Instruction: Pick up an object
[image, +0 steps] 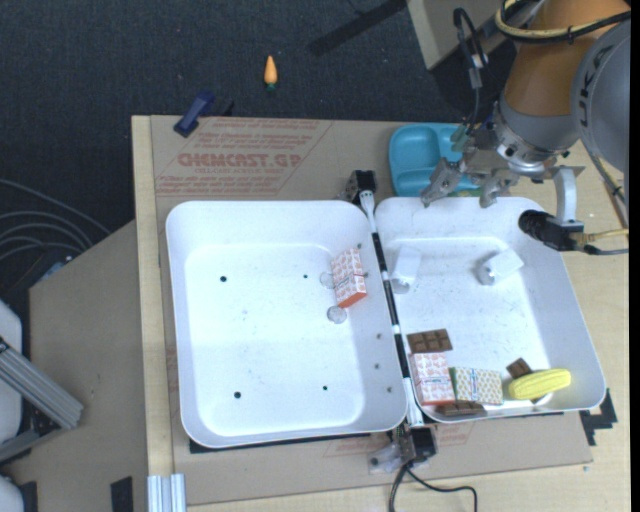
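I am hovering my pincer (462, 190) over the back edge of the right bin (560, 290), its fingers spread wide and gripping nothing. A small carton (348, 277) is lying in the left bin (200, 300) near the divider. A yellow corn cob (538, 383) and cartons (432, 377) are crowding the right bin's front corner.

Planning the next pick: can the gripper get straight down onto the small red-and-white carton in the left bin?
Probably yes. The small red-and-white carton lies apart from the other items, nothing over it. The gripper hovers at the right white bin's far rim, and would need to cross the divider.
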